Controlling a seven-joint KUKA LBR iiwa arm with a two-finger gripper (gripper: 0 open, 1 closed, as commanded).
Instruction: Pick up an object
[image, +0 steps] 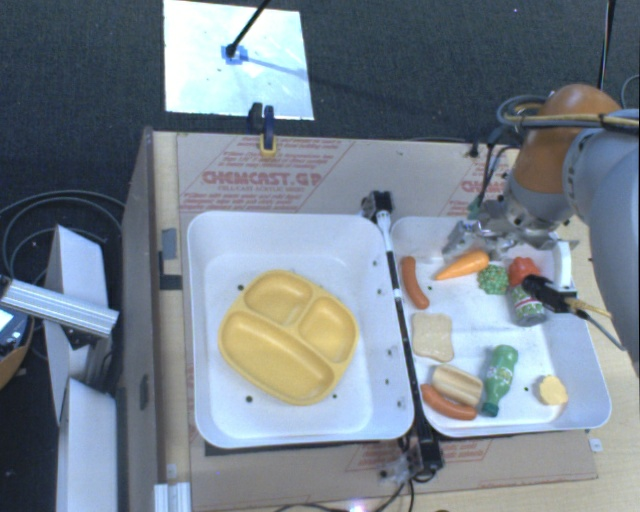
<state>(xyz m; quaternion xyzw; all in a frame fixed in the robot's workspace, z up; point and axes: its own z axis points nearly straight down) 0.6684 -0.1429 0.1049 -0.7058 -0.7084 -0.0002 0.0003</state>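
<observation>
Carrot (462, 266) lies under the claw (478, 232) (board (300, 170) reads "CHEMCAST GP").

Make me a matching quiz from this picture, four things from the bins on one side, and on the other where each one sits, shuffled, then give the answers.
Things:
1. yellow divided plate
2. carrot
3. green bottle
4. slice of bread

Places:
A. far part of the right bin, close under the gripper
B. left bin
C. right bin, near the divider between the bins
D. near part of the right bin, beside the hot dog bun

Pairs: 1-B, 2-A, 3-D, 4-C
</observation>
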